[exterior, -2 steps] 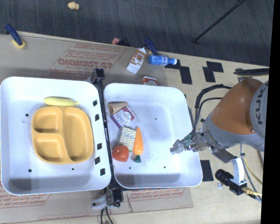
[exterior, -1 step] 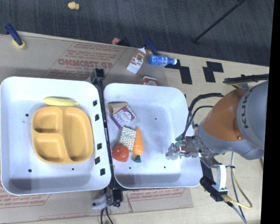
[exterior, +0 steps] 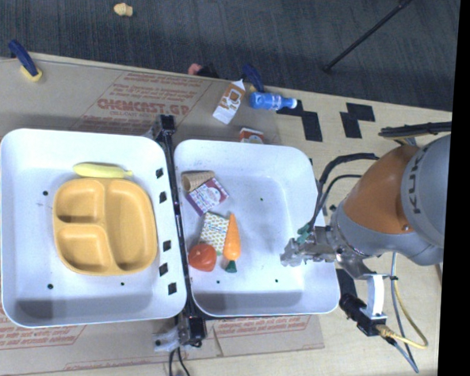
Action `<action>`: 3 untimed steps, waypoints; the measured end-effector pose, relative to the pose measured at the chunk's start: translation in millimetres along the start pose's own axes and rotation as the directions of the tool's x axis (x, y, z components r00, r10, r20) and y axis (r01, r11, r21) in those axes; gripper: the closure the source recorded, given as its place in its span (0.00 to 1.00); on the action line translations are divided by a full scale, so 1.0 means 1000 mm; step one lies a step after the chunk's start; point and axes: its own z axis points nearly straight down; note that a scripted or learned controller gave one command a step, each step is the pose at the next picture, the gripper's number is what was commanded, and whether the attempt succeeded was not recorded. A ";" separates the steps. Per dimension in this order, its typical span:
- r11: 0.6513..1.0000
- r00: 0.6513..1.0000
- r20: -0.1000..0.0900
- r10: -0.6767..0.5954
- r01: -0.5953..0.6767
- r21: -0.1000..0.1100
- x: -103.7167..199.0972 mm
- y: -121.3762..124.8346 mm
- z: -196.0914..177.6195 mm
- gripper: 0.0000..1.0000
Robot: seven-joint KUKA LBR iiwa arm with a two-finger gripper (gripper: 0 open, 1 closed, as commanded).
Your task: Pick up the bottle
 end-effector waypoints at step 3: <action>0.971 0.971 0.000 0.239 -0.239 -0.001 0.004 -0.001 0.010 1.00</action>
